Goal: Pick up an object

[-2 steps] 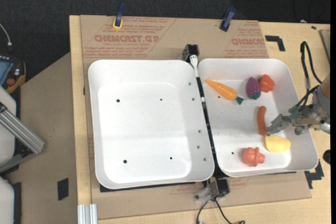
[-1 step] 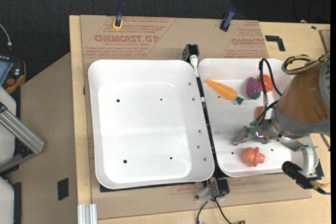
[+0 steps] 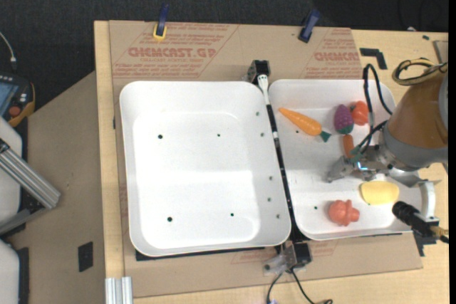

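the gripper [image 3: 347, 169] is seen above the right bin [image 3: 306, 153]; its grasp state cannot be told. a yellow lemon [image 3: 378, 192], possibly touching, lies at its four o'clock.

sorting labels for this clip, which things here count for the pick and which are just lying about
For the pick:
gripper, low in the right bin
carrot
purple fruit
yellow lemon
red piece
small orange-red item beside the purple fruit

Lying about:
left bin
blue clamps
cardboard sheet
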`<state>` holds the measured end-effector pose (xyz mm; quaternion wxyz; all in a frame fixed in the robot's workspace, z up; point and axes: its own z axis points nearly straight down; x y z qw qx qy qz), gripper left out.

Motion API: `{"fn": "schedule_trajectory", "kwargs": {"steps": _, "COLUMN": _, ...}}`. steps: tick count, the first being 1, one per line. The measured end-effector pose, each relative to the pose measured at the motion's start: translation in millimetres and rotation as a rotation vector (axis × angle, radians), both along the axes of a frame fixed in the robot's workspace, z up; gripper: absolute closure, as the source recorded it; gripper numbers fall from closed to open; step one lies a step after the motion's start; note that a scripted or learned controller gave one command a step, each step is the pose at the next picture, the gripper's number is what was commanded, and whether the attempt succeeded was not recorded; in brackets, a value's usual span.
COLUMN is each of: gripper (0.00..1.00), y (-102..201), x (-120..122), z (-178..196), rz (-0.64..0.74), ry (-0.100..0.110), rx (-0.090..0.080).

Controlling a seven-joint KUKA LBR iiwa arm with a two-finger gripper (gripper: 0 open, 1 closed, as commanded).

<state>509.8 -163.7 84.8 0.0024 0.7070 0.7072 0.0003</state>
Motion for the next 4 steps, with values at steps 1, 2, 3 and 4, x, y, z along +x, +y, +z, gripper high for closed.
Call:
{"fn": "schedule_trajectory", "kwargs": {"steps": 1, "gripper": 0.0, "y": -29.9, "x": -32.3, "z": 0.1, "rz": -0.005, "ry": 0.006, "rx": 0.003}}
{"fn": "schedule_trajectory", "kwargs": {"steps": 2, "gripper": 1.0, "y": -28.3, "x": -30.2, "z": 10.7, "rz": -0.002, "ry": 0.001, "rx": 0.001}}
{"fn": "schedule_trajectory", "kwargs": {"steps": 3, "gripper": 0.0, "y": -28.2, "x": -30.5, "z": 10.0, "rz": -0.002, "ry": 0.002, "rx": 0.001}}
{"fn": "schedule_trajectory", "kwargs": {"steps": 4, "gripper": 0.0, "y": 31.0, "x": -30.6, "z": -0.9, "rz": 0.005, "ry": 0.007, "rx": 0.007}}
